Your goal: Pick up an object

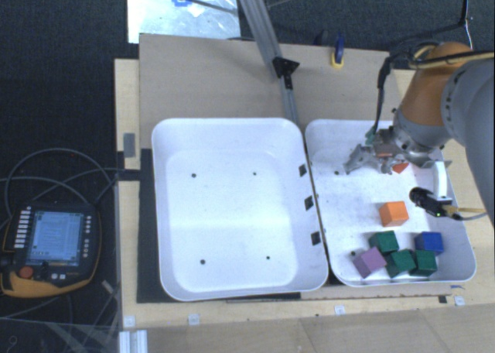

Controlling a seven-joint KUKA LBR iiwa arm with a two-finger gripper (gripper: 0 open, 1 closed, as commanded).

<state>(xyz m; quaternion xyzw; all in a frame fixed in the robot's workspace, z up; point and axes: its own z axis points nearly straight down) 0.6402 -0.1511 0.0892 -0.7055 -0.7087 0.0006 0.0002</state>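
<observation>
gripper (370,155): over right bin (340,189)'s upper part, grip state cannot tell | orange block (394,213): loose on floor, apart | risk: descent off target, possibly closing on nothing

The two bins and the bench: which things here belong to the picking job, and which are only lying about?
For the job: gripper, right bin, orange block, purple block, blue block, green blocks.

Lying about: left bin, control pendant, yellow-and-blue clamp, grey pole.
</observation>
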